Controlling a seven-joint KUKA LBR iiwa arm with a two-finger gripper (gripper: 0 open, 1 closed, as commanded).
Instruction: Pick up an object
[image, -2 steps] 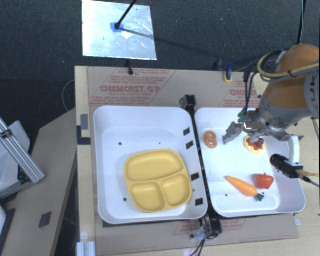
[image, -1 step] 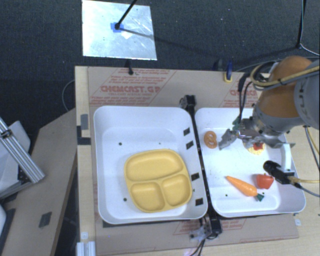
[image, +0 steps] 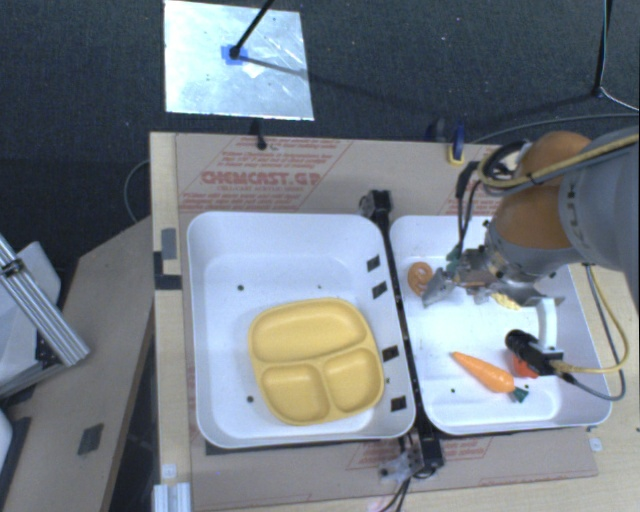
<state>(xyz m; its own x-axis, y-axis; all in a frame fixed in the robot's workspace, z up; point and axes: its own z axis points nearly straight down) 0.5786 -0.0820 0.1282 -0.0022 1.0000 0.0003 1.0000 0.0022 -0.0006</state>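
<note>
The gripper (image: 440, 288) is lowered into the right bin (image: 440, 405), presumably so that the small orange ring-shaped piece (image: 419, 274) just beside its tip can be taken. Nothing is seen between the fingers; whether they are spread or closed cannot be told (the tip is too small and blurred). One toy carrot (image: 483, 371) is counted in that bin, and one yellow divided plate (image: 315, 358) in the left bin (image: 215, 400).
</note>
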